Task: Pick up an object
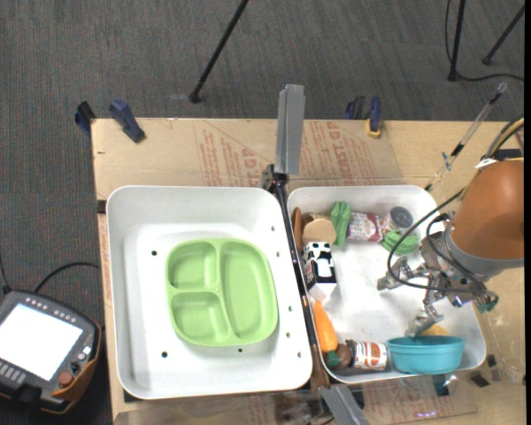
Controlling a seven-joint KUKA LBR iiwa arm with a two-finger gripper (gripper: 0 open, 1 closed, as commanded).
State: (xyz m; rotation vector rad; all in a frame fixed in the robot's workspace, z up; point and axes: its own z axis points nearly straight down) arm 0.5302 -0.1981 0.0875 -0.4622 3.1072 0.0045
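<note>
**Camera view: pincer low at the teal bowl's rim, right bin**

Camera view puts my likeliest target, the shallow teal plastic bowl (427, 354), at the six o'clock corner of the right white bin (363, 195), hard against the near wall. A small yellow-orange piece (434, 331) peeks over its far rim; I can't tell what it is. The two-finger gripper (425, 319) hangs just at the bowl's twelve o'clock, its tips close to that rim. I can't tell whether the tips stand apart or together, since cables and the wrist crowd them. Nothing shows clamped between them.

So the relation that matters, as I judge it: the bowl lies toward six o'clock from the pincer, very near, and being round it offers no long axis, so the rim is the only grip line.

Moving outward, a small red-labelled can (368, 354) lies on its side touching the bowl at its nine o'clock, long axis running nine to three. An orange carrot-shaped toy (324, 326) lies further toward nine, along the bin's left wall. At eleven o'clock stand a black-and-white carton (319, 264), a tan round piece (319, 230), a green soft item (340, 220) and a red-patterned packet (366, 227).

The left white bin (133, 211) holds a green three-compartment plate (221, 292), well apart at nine o'clock. The grey arm with its orange band (491, 211) comes in from three o'clock.
</note>
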